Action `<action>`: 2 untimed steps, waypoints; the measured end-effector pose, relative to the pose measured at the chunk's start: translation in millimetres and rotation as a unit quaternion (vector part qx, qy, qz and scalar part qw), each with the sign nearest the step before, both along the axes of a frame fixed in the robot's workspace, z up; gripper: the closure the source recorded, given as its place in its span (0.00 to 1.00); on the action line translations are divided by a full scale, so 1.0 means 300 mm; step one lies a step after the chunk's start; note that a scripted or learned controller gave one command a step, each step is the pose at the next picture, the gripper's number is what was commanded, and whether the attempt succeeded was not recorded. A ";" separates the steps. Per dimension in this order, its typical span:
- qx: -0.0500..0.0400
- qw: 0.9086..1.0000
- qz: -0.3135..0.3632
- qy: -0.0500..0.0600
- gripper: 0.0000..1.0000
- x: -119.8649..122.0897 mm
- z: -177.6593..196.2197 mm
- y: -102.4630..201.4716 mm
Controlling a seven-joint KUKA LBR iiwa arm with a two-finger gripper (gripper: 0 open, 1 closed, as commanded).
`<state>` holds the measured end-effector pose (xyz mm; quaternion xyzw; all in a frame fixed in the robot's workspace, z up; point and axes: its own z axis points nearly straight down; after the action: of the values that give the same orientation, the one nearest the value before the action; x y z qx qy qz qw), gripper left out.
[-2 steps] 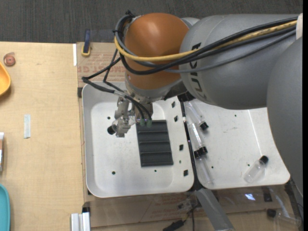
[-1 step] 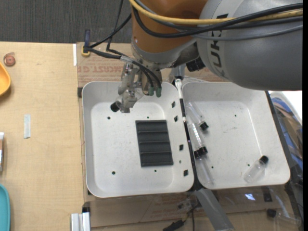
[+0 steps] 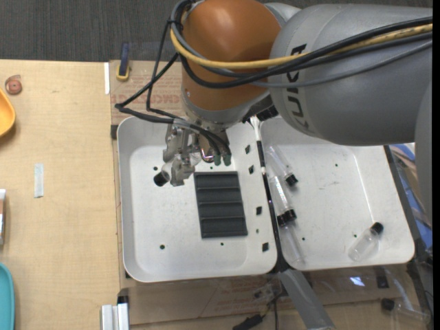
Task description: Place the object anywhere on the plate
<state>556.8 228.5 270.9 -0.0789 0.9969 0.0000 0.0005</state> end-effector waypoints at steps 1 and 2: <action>0.000 1.000 0.000 0.000 0.00 0.000 0.000 0.000; 0.001 1.000 -0.001 -0.001 1.00 0.004 0.031 -0.001</action>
<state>558.2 228.3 280.2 -0.0775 0.9970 0.0006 0.0019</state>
